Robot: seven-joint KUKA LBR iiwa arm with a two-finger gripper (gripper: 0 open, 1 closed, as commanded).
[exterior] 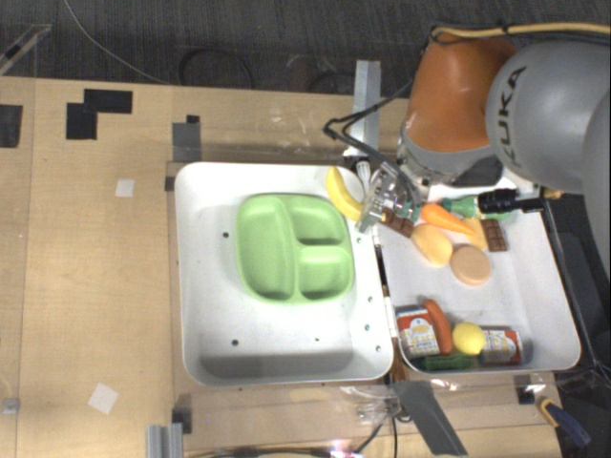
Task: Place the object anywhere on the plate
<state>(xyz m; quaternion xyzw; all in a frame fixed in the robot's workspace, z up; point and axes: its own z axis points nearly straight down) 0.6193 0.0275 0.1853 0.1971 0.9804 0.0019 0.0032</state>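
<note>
You've got the tool (382, 203) sitting right over the divide between the two bins, and a banana (341, 194) curves up just beside it at the top right corner of the left bin (205, 256). Is the banana in its grip? You can't call it from here; the metal bits crowd the fruit's lower end, and whether the tool is open or closed is not something this view settles. What you can say: the green plate (291, 246), three compartments, lies in the middle of the left bin with nothing on it, and the banana is just off its upper right edge, not on it. So the placing is not yet done; my read is that the job is around the carry stage, with a short move left and down remaining. Over in the right bin (554, 303) you've got a carrot (451, 219), a pale round piece (471, 264), a yellow-orange fruit (431, 245), a lemon (467, 338), and small packets along the near wall.
</note>
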